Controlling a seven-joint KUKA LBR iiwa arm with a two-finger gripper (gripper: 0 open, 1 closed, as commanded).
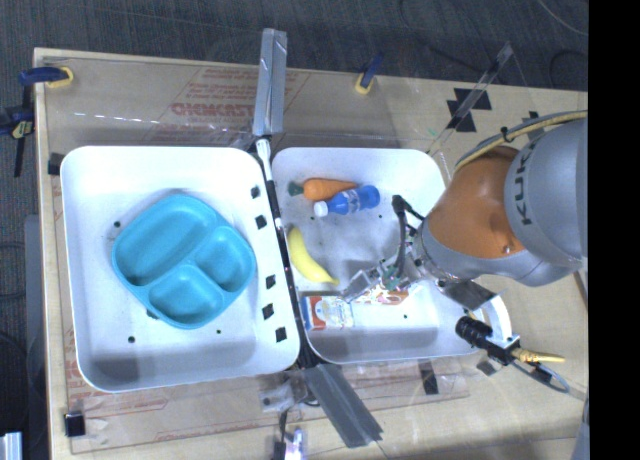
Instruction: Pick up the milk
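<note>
The gripper (385,276) sits low in the right bin (425,170), near its front edge, over a small carton that I take to be the milk (385,296). Whether it is clenched or released I cannot tell. The milk lies against the bin floor beside another carton (328,312) at the front-left corner. A banana (308,258) lies along the left wall; a carrot (328,188) and a blue bottle (348,201) rest toward the back edge. Judging by this, the approach is done; the grasp and lift remain unconfirmed.

Grey arm (545,198), orange band (480,213), black cables (400,210)
</note>
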